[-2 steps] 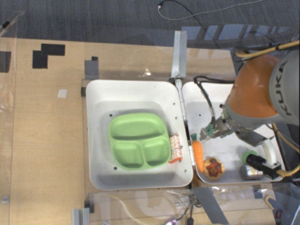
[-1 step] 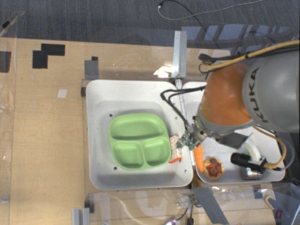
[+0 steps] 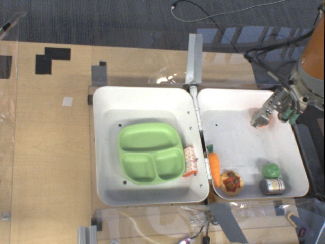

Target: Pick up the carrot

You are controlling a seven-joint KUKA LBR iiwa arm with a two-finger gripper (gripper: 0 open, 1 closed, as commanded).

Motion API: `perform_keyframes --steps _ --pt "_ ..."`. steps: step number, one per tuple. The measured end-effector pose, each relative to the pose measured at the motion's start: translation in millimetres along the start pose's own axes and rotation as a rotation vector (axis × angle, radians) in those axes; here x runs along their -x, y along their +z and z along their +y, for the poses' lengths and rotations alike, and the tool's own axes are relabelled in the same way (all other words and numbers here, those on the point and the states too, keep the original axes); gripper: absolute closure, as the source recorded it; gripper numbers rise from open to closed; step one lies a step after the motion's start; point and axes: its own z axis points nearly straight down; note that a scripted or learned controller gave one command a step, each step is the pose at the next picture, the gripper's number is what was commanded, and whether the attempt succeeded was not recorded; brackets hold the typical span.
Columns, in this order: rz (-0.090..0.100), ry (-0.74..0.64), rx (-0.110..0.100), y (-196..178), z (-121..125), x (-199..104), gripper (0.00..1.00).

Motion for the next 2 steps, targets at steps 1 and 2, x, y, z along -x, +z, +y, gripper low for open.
perform_keyframes --steps 1,2 --pt "0.0 -0.001 -0.001 0 0 0 0.0" --pt "0.004 -0.705 0.001 86 57 -60 0.0"
